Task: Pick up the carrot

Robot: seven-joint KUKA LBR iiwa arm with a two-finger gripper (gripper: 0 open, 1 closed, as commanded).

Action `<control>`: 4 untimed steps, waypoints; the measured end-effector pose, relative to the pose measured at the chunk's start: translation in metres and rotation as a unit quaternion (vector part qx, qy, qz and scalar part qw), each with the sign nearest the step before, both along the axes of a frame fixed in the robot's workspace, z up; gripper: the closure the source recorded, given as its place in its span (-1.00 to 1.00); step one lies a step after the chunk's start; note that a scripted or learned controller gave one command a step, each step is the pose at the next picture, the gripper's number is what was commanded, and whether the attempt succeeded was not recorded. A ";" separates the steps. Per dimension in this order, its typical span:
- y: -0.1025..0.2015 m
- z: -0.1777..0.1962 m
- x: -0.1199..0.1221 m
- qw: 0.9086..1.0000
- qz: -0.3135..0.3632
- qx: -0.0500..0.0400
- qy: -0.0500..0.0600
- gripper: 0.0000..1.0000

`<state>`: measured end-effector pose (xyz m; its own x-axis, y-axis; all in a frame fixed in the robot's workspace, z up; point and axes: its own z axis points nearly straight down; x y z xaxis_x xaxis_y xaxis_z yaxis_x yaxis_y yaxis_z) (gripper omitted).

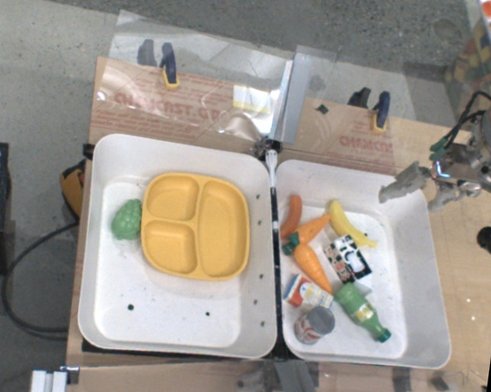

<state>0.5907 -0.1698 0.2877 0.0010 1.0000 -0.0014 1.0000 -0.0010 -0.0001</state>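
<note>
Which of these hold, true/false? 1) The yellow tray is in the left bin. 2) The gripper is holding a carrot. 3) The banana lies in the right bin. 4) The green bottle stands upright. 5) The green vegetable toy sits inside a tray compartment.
1) The yellow tray is in the left bin. True.
2) The gripper is holding a carrot. False: it hovers over the upper right edge of the right bin, with nothing in it; the carrot lies in that bin.
3) The banana lies in the right bin. True.
4) The green bottle stands upright. False: it lies on its side.
5) The green vegetable toy sits inside a tray compartment. False: it lies on the bin floor left of the tray.
</note>
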 end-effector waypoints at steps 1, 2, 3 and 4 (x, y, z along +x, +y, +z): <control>0.088 -0.084 0.044 0.999 -0.035 0.000 0.001 -1.00; 0.045 -0.193 0.019 1.000 -0.009 0.000 0.001 -1.00; 0.081 -0.195 -0.020 0.995 0.099 0.001 0.001 -1.00; 0.079 -0.186 -0.020 0.995 0.097 0.000 0.001 1.00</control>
